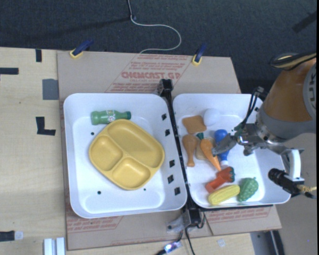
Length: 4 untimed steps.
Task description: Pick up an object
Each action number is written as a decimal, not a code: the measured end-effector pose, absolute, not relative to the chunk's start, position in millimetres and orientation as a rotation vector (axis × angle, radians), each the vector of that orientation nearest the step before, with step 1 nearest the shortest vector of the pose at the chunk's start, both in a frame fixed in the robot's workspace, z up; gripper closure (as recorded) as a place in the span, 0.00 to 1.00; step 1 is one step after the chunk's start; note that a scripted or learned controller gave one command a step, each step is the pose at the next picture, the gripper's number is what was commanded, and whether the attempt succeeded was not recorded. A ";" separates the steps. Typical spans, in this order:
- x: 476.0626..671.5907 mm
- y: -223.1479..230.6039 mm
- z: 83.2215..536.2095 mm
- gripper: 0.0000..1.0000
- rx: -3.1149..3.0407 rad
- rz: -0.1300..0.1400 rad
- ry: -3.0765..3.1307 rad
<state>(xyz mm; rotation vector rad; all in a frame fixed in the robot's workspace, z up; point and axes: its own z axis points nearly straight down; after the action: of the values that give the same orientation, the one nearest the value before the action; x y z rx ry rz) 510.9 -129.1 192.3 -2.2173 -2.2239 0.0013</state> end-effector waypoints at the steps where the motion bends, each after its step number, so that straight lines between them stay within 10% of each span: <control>1: 512.1 -128.7 223.7 1.00 -2.218 0.002 -2.223; 2: 552.9 -91.9 215.2 1.00 -2.211 0.003 -2.226; 4: 563.4 -79.1 228.2 1.00 -2.218 0.005 -2.221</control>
<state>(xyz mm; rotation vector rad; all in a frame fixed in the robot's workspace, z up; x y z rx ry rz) 563.4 -79.1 228.2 -2.2175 -2.2215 0.0045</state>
